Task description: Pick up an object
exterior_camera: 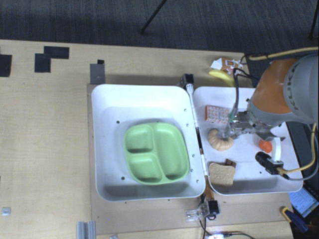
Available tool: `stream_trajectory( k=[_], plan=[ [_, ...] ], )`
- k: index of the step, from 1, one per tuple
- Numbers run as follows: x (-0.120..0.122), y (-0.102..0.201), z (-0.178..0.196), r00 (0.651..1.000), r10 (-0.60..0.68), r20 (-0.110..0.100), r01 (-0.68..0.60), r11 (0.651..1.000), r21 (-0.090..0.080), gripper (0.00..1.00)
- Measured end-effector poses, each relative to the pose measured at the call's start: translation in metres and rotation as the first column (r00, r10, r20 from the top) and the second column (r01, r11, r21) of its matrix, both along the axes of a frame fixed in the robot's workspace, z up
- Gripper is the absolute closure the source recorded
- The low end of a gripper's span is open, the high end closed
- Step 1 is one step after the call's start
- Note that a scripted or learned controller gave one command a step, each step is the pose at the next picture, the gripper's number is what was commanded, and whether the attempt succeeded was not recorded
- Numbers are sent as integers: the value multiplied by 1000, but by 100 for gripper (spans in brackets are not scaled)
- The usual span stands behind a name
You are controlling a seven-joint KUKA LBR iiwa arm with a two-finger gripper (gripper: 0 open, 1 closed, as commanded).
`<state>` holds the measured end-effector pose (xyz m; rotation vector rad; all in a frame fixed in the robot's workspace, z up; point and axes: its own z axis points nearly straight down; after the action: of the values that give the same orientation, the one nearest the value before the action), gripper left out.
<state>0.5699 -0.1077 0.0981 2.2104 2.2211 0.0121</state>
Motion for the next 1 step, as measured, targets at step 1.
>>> stream_trajectory(
  k=[1],
  plan=[
    [50, 88, 88, 1000, 1, -7, -1, 1000, 2, 100]
  ],
)
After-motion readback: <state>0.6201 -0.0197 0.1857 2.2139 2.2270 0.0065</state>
